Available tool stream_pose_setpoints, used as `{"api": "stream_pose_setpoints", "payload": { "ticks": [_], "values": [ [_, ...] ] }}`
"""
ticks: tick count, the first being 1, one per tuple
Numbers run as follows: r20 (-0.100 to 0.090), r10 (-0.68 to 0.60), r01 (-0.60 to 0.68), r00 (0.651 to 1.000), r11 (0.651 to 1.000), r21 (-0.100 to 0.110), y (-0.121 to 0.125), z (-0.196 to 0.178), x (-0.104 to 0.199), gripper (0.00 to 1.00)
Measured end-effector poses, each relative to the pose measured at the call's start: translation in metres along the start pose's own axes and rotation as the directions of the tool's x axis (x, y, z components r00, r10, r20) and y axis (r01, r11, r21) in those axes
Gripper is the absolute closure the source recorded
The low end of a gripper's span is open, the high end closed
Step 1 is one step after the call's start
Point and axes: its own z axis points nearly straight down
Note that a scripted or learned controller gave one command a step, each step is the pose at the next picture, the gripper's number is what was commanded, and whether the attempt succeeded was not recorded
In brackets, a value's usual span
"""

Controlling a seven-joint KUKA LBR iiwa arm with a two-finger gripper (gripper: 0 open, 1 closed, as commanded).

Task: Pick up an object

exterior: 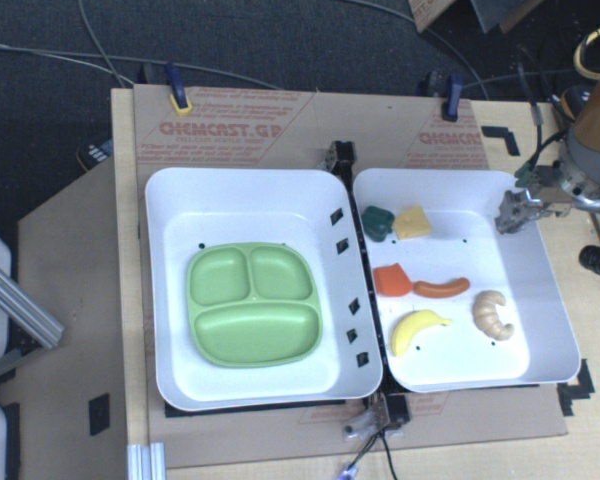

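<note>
While gripper (pixel 512 214) is being held over right bin's (pixel 540 298) far right rim, finger state cannot be told; nothing is being gripped.

Glossy white plastic bins (pixel 170 268), a matt green plastic tray (pixel 253 303), and a paper-covered bench (pixel 220 123).
</note>
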Motion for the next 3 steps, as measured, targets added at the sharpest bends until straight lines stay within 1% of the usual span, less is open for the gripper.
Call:
{"api": "stream_pose_setpoints", "payload": {
  "ticks": [1,2,3],
  "values": [
    [-0.006,-0.005,0.005,1.0,1.0,0.009,-0.004,0.0,0.056,1.0],
    [-0.006,-0.005,0.005,1.0,1.0,0.009,-0.021,-0.016,0.105,1.0],
    [-0.006,-0.005,0.005,1.0,1.0,0.01,-0.028,-0.012,0.158,1.0]
  ]
}}
